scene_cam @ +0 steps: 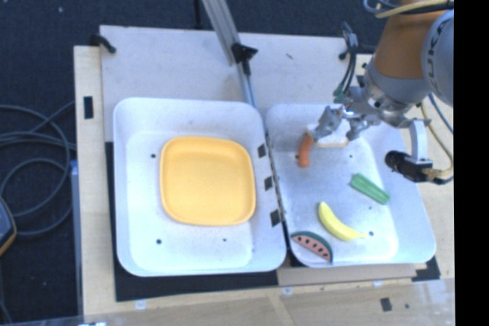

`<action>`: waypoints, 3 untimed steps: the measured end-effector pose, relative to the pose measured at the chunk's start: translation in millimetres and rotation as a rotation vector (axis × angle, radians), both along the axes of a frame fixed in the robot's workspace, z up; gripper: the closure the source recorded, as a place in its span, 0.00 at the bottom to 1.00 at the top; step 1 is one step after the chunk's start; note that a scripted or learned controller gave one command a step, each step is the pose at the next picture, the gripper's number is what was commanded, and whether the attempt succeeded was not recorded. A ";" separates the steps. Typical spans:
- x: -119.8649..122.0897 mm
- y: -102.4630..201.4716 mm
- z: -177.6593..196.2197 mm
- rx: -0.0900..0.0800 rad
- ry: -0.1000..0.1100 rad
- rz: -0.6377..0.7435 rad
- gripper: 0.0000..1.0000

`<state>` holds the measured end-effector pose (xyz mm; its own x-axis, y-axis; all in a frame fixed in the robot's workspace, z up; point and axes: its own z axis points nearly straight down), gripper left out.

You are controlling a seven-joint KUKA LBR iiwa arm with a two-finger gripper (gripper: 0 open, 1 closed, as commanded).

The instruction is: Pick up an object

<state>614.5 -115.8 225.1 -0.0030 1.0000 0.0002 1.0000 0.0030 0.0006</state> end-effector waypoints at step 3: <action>-17.9 155.4 -0.6 0.001 0.000 0.002 1.00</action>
